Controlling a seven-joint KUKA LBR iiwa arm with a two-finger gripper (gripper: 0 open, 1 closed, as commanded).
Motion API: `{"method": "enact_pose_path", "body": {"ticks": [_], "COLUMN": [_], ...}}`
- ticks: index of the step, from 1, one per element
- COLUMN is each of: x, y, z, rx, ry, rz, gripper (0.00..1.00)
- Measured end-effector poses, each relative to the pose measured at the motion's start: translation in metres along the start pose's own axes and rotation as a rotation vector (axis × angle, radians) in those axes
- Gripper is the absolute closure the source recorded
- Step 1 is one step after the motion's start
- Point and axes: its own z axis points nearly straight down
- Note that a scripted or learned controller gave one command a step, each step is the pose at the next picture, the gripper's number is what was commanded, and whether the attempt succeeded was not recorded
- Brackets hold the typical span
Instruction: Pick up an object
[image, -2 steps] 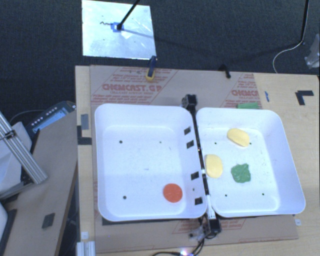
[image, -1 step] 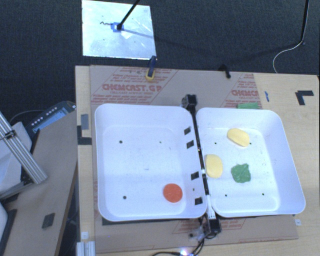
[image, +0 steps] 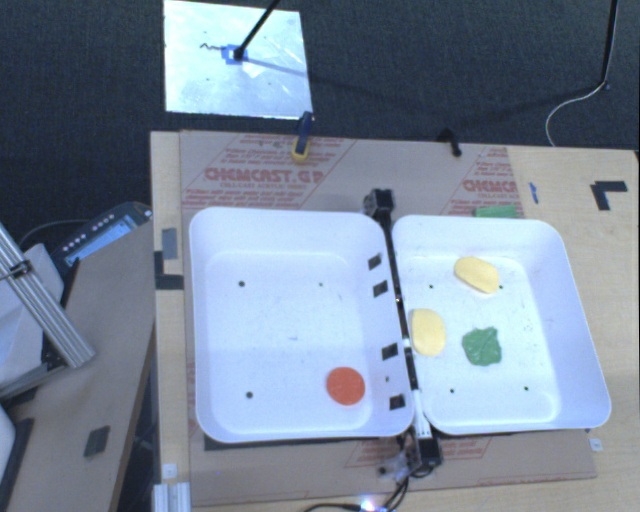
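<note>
Two shallow white bins are carried side by side on the desk (image: 170, 330), joined along a black hinge strip (image: 400, 330), which is taken here as the landmark. The state of the claw cannot be told from this view.

Four candidate objects are presented. An orange disc (image: 346, 386) lies in the left bin (image: 215, 235), to the left of the strip's lower end and apart from it. In the right bin (image: 580, 330), a pale yellow oval piece (image: 428, 331) lies just beside the strip at mid-length; a green leaf-shaped piece (image: 482, 346) lies further right of it, near but not touching; a second yellow piece (image: 476, 274) lies right of the strip's upper part.

All four are judged to be small, light and low-profile, probably soft or rubbery toy items; little can be damaged. Smooth, rounded surfaces may slip. A grasp across the narrow width of the chosen piece is advised. The yellow piece nearest the strip is judged awkward, since finger clearance beside the bin wall appears limited; the second yellow piece stands freer.
</note>
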Motion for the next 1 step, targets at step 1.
{"method": "enact_pose_path", "body": {"ticks": [1], "x": [-0.0334], "y": [-0.091], "z": [0.0342], "rx": [0.009], "ry": [0.004], "rz": [0.011], "gripper": [1.0]}}
